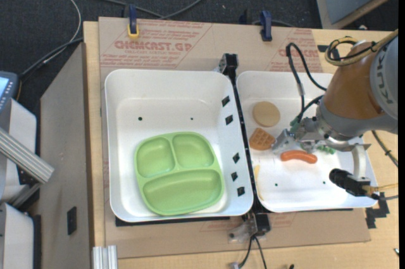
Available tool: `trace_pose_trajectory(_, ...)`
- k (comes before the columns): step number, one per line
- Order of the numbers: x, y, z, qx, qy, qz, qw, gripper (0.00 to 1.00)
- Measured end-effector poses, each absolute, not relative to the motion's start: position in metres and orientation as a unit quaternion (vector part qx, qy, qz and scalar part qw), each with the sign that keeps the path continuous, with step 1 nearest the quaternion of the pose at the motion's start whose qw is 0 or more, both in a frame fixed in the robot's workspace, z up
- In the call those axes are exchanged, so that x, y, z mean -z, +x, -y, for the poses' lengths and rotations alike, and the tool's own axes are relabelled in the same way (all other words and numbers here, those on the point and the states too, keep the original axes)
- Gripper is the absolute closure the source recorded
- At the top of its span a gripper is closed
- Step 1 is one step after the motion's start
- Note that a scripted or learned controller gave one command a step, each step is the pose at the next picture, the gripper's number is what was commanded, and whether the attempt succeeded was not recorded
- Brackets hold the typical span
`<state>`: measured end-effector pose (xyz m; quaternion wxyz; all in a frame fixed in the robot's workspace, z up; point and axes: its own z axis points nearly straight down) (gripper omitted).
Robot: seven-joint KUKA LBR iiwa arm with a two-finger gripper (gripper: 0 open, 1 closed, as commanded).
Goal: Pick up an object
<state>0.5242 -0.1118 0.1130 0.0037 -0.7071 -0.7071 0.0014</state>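
Waffle (pixel 261 138) is kept in right bin (pixel 297 195), sausage (pixel 299 157) near it. Hand (pixel 296 133) is positioned beside waffle; its grip cannot be told.

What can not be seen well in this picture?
1. Right bin: its right side is hidden under the arm, camera view.
2. Gripper: too small and cluttered to tell if it touches the orange sausage.
3. Brown waffle-like piece: too small to identify surely.

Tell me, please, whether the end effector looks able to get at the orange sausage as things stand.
Probably yes. The end effector hovers close above the orange sausage in the right bin. Nothing lies on the sausage, and the waffle piece sits apart from it, toward the bin's divider side.
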Motion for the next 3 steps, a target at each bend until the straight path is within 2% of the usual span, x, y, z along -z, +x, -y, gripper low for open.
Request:
trace_pose_trajectory(1,-0.083,0.524,0.111,-0.0010,-0.707,0.707,0.003,0.00)
trace_pose_trajectory(2,-0.096,0.525,0.111,0.0007,-0.707,0.707,0.001,1.00)
trace_pose_trajectory(3,-0.140,0.532,0.111,0.0016,-0.707,0.708,-0.002,1.00)
